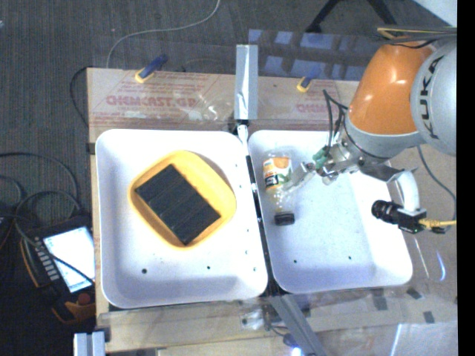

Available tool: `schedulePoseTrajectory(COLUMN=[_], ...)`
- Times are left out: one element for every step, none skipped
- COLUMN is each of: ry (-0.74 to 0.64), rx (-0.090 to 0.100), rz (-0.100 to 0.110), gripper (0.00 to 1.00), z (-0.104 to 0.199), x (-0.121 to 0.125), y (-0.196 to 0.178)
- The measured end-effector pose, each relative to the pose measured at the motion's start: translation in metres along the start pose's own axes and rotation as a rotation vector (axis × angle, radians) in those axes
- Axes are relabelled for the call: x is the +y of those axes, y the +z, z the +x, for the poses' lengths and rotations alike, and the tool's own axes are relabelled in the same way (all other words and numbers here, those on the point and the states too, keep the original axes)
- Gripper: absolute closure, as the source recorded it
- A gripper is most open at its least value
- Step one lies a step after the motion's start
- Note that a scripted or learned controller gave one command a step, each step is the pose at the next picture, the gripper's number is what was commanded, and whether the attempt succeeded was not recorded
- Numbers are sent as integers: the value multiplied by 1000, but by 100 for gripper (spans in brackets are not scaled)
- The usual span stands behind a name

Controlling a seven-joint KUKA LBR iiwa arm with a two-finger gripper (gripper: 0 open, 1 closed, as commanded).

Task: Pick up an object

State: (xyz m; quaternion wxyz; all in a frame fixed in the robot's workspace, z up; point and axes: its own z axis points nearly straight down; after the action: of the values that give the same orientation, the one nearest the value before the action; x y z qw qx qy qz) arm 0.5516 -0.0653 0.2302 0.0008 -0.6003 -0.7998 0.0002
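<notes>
Right bin [386, 273], far-left corner: one small bottle [276, 172], lying on its side close to the left wall; pale cap or neck, orange-and-white label. Judged light, rigid and round-bodied, so liable to roll or slide on the smooth bin floor; best taken across the body at mid-length, fingers square to its long axis. Label print too small to read.

Right bin, left side toward the middle: one small dark block [284, 217], just nearer than the bottle and apart from it. Judged light, stiff, low-profile; a harder take against the floor.

Right bin, far side: gripper [325, 162] beside the bottle, with a clear, glinting piece between them. Whether the claw is released or clenched cannot be told; nothing is seen held.

Left bin [119, 273], centre: yellow dish [219, 180] bearing a flat black ribbed pad [178, 204].

Writing: red lettering on the cardboard sheet [163, 102] at the bench's far edge, roughly "CHEMCAST", partly under film. "KUKA" in part on the arm [423, 87].
</notes>
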Motion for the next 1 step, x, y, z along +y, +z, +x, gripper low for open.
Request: schedulePoseTrajectory(ry=[261], rx=[1], rz=[2], gripper=[0], z=[-2], x=[21], y=[47])
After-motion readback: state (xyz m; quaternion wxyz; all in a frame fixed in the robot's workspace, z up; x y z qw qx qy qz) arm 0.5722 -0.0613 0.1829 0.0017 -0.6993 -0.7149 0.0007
